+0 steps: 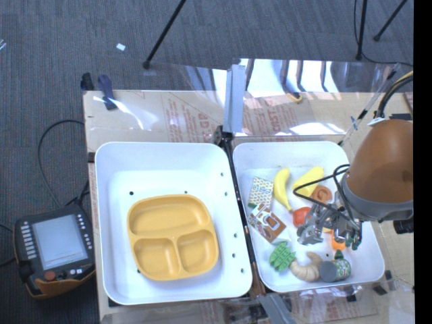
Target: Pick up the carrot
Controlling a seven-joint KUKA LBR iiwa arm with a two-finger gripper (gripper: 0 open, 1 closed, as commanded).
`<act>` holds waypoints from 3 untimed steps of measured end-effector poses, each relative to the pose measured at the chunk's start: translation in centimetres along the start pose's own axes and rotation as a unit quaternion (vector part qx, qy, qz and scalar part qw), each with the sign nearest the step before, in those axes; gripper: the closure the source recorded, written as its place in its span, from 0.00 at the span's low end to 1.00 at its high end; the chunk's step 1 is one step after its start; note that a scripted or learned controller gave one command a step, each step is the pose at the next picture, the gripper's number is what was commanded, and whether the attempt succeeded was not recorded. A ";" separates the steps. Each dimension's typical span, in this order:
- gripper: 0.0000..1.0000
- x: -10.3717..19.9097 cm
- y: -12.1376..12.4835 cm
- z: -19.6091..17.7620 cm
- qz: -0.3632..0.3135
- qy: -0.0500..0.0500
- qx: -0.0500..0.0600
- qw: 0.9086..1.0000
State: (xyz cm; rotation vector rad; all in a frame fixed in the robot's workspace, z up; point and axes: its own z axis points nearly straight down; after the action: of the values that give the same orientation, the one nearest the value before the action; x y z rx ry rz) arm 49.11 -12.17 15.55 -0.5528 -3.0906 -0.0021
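The carrot (337,243) is a small orange piece with a green top, lying in the right bin (270,155) near its front right. My gripper (331,235) hangs low right over it, under the orange wrist band (385,171). The fingers (310,233) stand apart on either side of the carrot, so the gripper is open. Much of the carrot is hidden by the gripper body.
Around the carrot lie a red piece (301,215), an orange slice (322,194), a banana (281,187), a yellow piece (308,179), two small boxes (268,225), a green toy (282,255), a croissant (307,268) and a grey-green item (336,270). The left bin (111,181) holds a yellow divided plate (172,238).
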 end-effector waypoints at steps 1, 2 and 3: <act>1.00 2.0 1.6 -6.9 -0.045 -0.003 0.000 0.999; 1.00 1.7 0.3 -5.4 -0.148 0.001 0.000 0.989; 1.00 0.8 -3.1 3.9 -0.138 0.006 0.000 0.990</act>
State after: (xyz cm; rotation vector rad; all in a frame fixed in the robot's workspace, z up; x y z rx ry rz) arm 47.28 -14.83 11.66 -0.1203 -3.1269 -0.0068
